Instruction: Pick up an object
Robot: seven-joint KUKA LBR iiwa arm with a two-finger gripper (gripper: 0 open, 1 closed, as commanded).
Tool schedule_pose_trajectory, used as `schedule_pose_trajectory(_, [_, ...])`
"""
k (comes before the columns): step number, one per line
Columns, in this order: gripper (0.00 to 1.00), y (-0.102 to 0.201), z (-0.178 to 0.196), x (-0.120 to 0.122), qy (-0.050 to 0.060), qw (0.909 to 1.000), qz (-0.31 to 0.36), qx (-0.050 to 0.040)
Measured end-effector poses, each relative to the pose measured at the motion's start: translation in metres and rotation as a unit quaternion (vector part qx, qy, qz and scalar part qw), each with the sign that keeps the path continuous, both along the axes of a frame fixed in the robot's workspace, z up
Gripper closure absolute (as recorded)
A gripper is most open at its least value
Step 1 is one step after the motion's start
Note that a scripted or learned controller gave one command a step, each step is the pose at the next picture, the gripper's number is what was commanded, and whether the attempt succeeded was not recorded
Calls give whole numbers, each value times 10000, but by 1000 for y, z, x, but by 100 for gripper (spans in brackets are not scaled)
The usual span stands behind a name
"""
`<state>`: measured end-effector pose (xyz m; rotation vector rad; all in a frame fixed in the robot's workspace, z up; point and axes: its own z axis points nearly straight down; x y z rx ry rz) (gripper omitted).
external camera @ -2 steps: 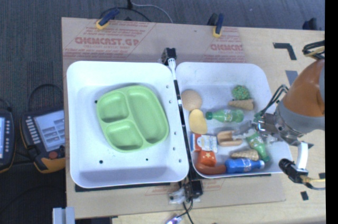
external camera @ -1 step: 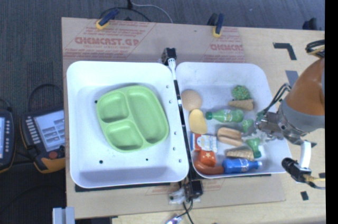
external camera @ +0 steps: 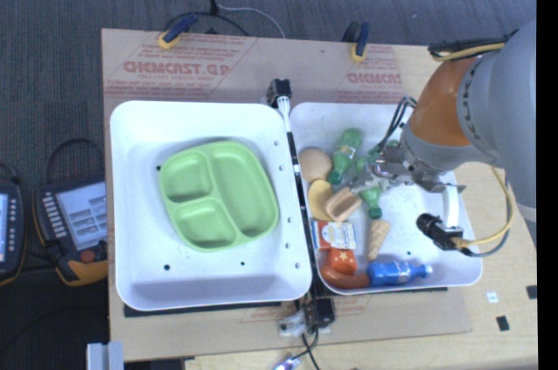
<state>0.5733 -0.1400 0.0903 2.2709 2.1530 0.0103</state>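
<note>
- Nothing is seen lifted; the gripper point(external camera: 377, 170) is lowered into the right bin point(external camera: 466, 272), among the toy food at the bin's 11 o'clock.
- Jaw state cannot be told; they are hidden in clutter.
- Candidate objects crowded nearby: green bottle point(external camera: 346, 148), small green piece point(external camera: 373, 202), bread piece point(external camera: 342, 203).
- A blue bottle point(external camera: 394, 272) is lying at 6 o'clock.
- A green tray point(external camera: 218, 194) is held by the left bin point(external camera: 131, 272).

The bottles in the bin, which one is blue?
The blue bottle lying at the near edge of the right bin, beside the red item. The others, up by the gripper, are green.
</note>
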Motion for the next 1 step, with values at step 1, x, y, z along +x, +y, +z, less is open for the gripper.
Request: schedule_pose_trajectory(1, [100,42,119,-39,56,10000,0,15])
